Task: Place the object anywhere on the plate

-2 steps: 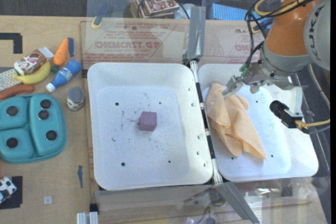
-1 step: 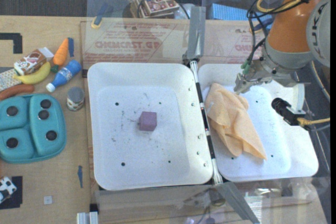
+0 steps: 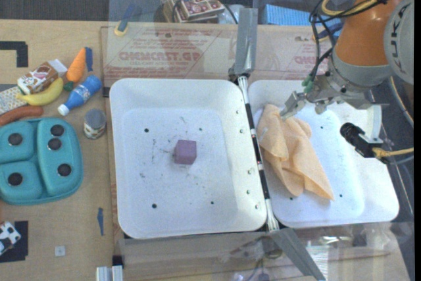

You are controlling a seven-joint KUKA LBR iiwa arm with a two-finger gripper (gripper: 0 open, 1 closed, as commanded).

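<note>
A small purple cube (image 3: 185, 152) lies near the middle of the left white bin (image 3: 131, 108). A crumpled peach cloth (image 3: 294, 153) lies along the left side of the right white bin (image 3: 368, 201). My gripper (image 3: 304, 102) hangs low over the upper part of the right bin, just above the cloth's top edge, at the end of the grey arm with its orange band (image 3: 368, 13). It is well to the right of the cube, and I see nothing held in it.
On the bench left of the bins lie a teal compartment tray (image 3: 36, 161), a small grey can (image 3: 95, 123), a blue bottle (image 3: 80, 95), a toy carrot (image 3: 78, 64), a banana (image 3: 41, 95) and a sausage (image 3: 18, 114). A metal divider (image 3: 253, 141) separates the bins.
</note>
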